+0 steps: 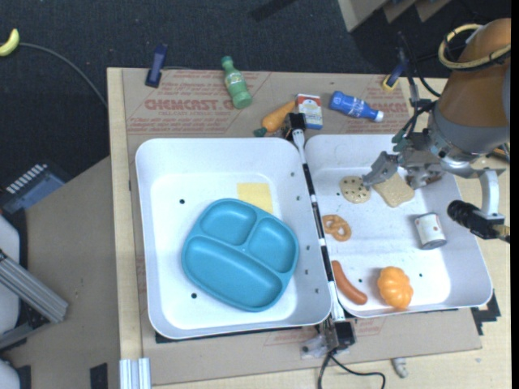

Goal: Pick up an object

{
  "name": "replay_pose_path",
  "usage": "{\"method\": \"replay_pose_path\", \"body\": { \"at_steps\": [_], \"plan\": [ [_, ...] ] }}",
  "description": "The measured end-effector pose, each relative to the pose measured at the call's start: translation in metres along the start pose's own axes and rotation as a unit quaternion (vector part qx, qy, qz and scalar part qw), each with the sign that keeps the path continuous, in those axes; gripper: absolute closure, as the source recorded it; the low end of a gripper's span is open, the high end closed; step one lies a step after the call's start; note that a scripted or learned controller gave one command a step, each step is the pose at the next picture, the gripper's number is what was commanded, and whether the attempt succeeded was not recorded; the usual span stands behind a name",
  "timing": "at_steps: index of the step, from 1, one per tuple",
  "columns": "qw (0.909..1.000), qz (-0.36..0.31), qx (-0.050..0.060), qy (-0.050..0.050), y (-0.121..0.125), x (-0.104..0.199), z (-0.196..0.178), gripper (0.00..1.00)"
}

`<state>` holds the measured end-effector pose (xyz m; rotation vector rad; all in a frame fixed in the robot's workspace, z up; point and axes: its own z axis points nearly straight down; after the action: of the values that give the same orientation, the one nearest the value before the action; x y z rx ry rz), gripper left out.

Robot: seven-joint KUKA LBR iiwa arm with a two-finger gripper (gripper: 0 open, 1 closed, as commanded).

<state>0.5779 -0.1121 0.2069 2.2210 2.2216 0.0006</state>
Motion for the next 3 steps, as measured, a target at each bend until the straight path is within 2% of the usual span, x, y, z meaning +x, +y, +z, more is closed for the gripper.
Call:
{"method": "replay_pose_path", "body": {
  "at_steps": [1,2,3],
  "plan": [
    [1.0000,0.001,0.002,0.000,-0.042,-0.042,0.095,0.00],
    [1.0000,0.000,-0.001,-0.001,0.011,-0.083,0.063,0.00],
    [1.0000,-0.002,0.001,0.004,-0.049,-0.108,0.123,0.00]
  ]
}}
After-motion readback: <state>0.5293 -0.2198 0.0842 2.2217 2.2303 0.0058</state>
